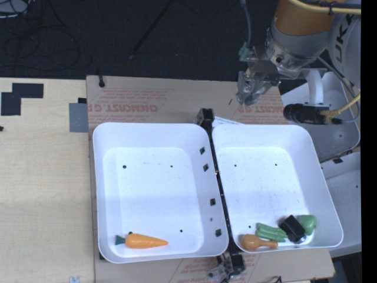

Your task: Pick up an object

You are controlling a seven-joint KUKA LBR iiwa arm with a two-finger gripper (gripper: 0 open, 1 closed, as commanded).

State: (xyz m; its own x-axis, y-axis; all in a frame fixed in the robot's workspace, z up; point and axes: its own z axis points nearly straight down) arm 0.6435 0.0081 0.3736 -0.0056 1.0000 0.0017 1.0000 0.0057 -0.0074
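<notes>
Surface has two white bins (262, 135); gripper (252, 93) hovers high behind the right one, can't tell its jaws' state; still approach stage, probably needs dropping toward the corner toys (283, 233).

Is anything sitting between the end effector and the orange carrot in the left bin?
Nothing visible does. The end effector sits above the cardboard beyond the bins' far edge, while the orange toy carrot lies alone near the front wall of the left white bin. Bare bin floor lies between them.
</notes>
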